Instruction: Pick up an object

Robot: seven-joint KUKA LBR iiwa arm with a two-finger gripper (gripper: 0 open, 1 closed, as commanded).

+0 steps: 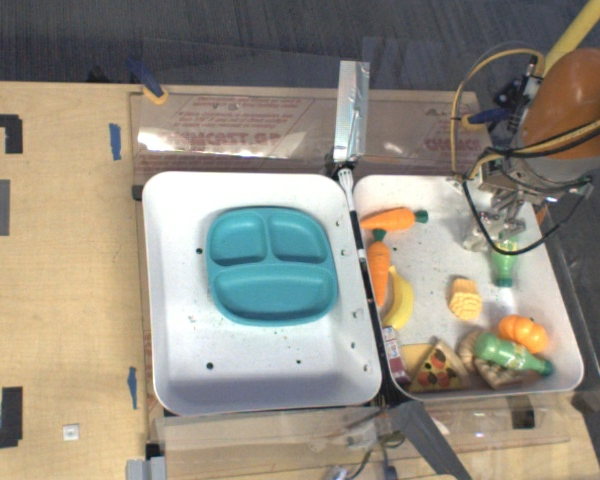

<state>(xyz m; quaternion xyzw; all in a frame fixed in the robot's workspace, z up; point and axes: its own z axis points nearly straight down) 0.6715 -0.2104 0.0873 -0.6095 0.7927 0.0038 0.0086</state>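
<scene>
Landmark: the right bin (565, 313), the white tray nearer the arm.
Gripper: the gripper (502, 230) hangs over the upper right part of the right bin; a small green object (503, 265) sits just below its tip, seemingly caught between the fingers, though the view is too coarse to be sure how far apart they stand.
Other objects: two carrots (392, 220) and a banana (400, 303) lie along that bin's left wall; a corn piece (465, 299) sits mid-bin; a pizza slice (435, 365) and an orange and green cluster (517, 346) crowd its lower edge.
Risk: the green object looks held only at its top, so it may slip out during a lift; trailing cables near the wrist could snag.
Surface: white, speckled, shallow-walled.
Surroundings: a left bin (170, 298) holds a teal divided plate (271, 265); a wooden bench (50, 288) with blue tape extends beyond it.
</scene>
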